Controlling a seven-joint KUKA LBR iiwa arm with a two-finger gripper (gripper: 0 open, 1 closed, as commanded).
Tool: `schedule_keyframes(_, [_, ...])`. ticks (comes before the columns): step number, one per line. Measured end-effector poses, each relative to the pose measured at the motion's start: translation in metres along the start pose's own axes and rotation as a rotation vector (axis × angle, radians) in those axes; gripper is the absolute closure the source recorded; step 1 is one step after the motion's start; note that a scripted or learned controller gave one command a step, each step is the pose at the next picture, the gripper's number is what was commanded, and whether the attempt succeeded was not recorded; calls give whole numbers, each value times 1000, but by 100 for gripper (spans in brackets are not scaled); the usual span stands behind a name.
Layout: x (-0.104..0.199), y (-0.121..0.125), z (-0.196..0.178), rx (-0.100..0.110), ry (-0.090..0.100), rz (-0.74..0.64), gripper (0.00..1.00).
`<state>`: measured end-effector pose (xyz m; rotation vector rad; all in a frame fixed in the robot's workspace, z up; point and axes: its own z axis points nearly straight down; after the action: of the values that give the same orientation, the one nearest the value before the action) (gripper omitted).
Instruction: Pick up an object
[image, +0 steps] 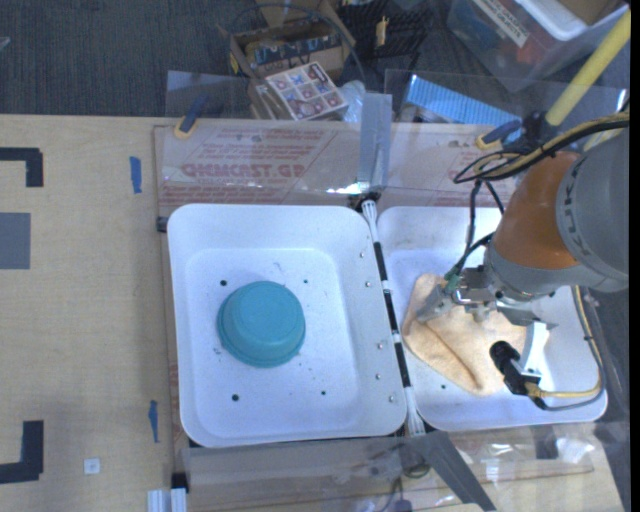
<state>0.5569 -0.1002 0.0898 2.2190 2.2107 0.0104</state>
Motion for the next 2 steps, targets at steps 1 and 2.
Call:
schedule_keyframes(1, [-8, 44, 1, 1, 0, -103, 0])
schedule_keyframes(2, [-6, 94, 2, 3, 0, -157, 0])
